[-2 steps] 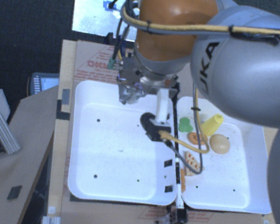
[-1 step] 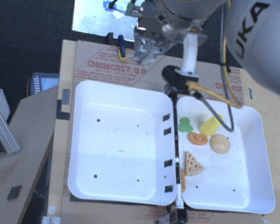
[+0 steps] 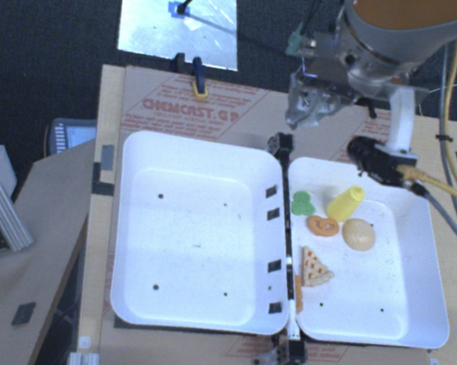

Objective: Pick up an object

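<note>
Overhead, in the single slanted camera view, two shallow white bins are seen side by side on a bench lined with printed cardboard. The left bin (image 3: 193, 231) is shown as a plain white tray with a few small dark marks on its floor, while the right bin (image 3: 412, 299) carries the small objects, all gathered in its upper left part. A green piece (image 3: 302, 202) lies nearest the divider between the bins; just beside it, to the right, a yellow cylinder-like object (image 3: 345, 203) is tilted, its upper end pointed toward the far rim. Below these, an orange ring-shaped piece (image 3: 322, 225) is placed close to a beige rounded object (image 3: 358, 234) — the two are near each other, though contact cannot be confirmed. Further toward the near rim, a wedge resembling a pizza slice (image 3: 315, 268) is set apart from the rest. The arm (image 3: 397, 25) is seen entering from the upper right, and the gripper (image 3: 307, 111) is held above the far edge of the bins, over the cardboard near the divider, well clear of the objects. Nothing is seen between its fingers — whether they are spread or closed cannot be told from this angle.
</note>
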{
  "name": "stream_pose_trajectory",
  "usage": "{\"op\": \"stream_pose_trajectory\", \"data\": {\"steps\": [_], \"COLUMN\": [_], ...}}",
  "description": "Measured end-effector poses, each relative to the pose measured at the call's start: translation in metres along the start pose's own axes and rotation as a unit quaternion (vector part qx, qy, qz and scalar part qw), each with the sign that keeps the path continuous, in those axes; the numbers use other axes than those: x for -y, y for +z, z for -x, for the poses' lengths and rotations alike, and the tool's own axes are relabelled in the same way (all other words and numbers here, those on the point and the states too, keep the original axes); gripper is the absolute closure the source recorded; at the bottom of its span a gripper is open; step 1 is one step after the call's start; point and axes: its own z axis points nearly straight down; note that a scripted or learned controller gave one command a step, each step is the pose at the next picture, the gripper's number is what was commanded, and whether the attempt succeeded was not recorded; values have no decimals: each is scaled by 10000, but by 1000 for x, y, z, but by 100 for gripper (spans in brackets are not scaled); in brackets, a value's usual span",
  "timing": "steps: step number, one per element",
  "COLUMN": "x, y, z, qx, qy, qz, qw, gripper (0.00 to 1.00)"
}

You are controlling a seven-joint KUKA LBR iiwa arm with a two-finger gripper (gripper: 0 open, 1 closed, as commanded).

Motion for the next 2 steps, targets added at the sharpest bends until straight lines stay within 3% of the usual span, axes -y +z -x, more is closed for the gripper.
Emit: {"op": "stream_pose_trajectory", "data": {"steps": [1,2], "x": [-3,15], "y": [119,-58], "z": [-10,-56], "qx": [9,-50], "qy": [-38,-80], "qz": [-76,82], "qw": [10000,9999], "gripper": [100,100]}}
